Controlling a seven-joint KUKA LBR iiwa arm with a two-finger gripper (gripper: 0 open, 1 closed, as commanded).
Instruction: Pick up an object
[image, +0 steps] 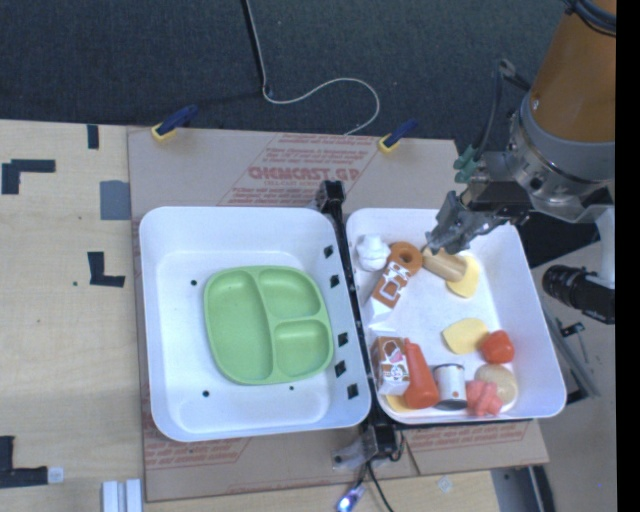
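Observation:
My gripper (441, 240) hangs over the back of the right bin (532, 300), its tip just above a tan cylinder-shaped piece (446, 266) that lies against a yellow round piece (465, 281). I cannot make out whether the tip touches the tan piece. To the left of it lie an orange ring (404, 254), a small white bottle (371, 250) and an orange-and-white carton (390, 288). Nearer the front are a yellow wedge (464, 335), a red tomato (497, 347), a printed carton (392, 363), a red bottle (421, 386) and a small can (451, 381).
The left bin (170, 300) holds a green divided plate (268, 325). A black hinged divider (345, 300) runs between the bins. The arm's orange band (580, 70) and grey wrist (545, 175) rise at the upper right. A dark camera-like fixture (580, 290) sits outside the right bin.

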